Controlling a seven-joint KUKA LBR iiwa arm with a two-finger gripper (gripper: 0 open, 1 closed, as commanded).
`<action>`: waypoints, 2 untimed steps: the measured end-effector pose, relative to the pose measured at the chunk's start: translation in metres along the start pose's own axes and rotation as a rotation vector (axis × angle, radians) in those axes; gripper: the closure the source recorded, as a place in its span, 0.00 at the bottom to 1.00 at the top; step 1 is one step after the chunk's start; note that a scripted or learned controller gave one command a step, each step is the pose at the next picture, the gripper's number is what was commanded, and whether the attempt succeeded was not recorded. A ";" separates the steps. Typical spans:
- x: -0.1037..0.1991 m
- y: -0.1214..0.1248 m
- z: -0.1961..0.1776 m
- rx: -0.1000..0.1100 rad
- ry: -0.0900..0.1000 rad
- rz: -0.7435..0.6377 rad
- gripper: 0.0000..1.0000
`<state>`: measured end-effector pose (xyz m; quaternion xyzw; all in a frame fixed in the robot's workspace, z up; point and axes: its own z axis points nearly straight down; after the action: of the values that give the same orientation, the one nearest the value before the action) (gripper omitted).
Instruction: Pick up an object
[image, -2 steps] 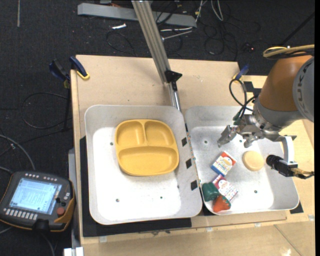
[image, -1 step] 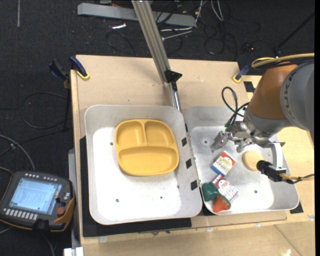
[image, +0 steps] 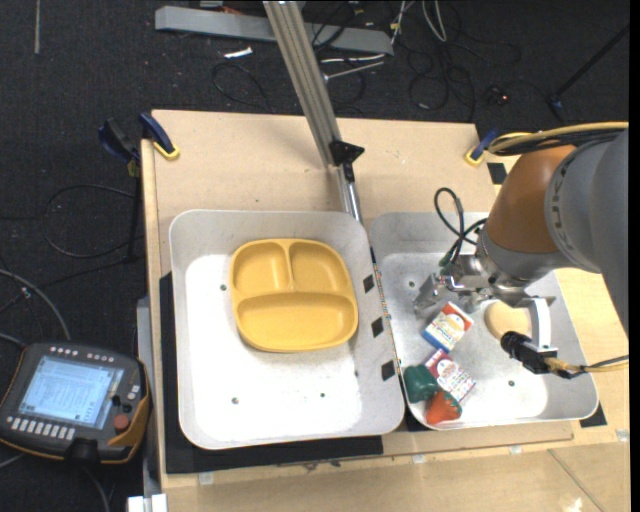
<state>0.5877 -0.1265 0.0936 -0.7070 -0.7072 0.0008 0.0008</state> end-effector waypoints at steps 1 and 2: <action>0.000 0.001 -0.012 -0.004 0.000 0.000 1.00; -0.001 0.001 -0.055 -0.007 -0.001 -0.001 1.00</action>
<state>0.5886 -0.1276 0.1482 -0.7067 -0.7075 -0.0012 -0.0020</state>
